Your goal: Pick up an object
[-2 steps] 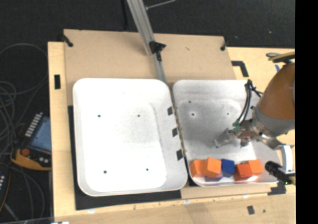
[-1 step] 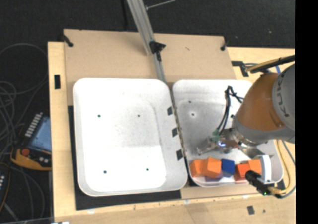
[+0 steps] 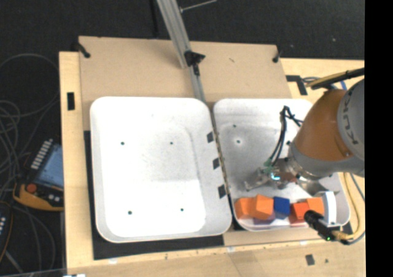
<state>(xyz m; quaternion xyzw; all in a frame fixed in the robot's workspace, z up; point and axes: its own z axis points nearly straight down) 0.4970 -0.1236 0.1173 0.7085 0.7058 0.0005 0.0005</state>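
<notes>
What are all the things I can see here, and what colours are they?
orange blocks: two, orange, along the near edge of the right bin, one at each side of the blue block
blue block: one, blue, between the orange ones
right bin: one, white, right half of the bench
left bin: one, white, left half of the bench
bench: one, tan, under both bins
handheld controller: one, orange and grey with a blue screen, left of the bench
cables: several, dark, on the floor at left
metal rail: one, grey, slanting down from the top
arm: one, grey with an orange band, over the right bin
gripper: one, low over the right bin behind the blocks
</notes>
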